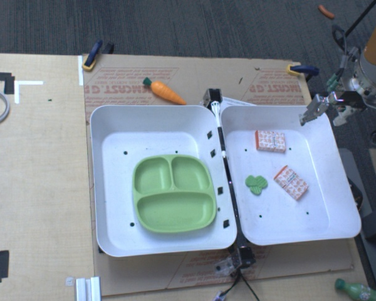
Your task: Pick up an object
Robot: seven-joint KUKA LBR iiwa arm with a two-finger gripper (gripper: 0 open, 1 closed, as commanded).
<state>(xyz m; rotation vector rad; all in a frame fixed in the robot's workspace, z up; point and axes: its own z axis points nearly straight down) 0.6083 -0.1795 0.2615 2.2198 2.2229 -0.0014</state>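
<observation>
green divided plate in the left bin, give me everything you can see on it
The green plate is a rounded-square tray, seemingly matte plastic, pale green, with three compartments: two small ones at the far side, one wide one nearer the camera. It lies flat and upright on the left bin floor, roughly central, apart from the walls. Nothing sits in it or touches it.

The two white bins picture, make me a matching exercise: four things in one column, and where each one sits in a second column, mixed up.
Things:
1. green divided plate
2. toy carrot
3. small green leaf-shaped piece
4. gripper

Places:
A. on the cardboard behind the left bin
B. in the right bin, beside two small red-and-white boxes
C. in the left bin
D. above the far right corner of the right bin

Pairs: 1-C, 2-A, 3-B, 4-D
</observation>
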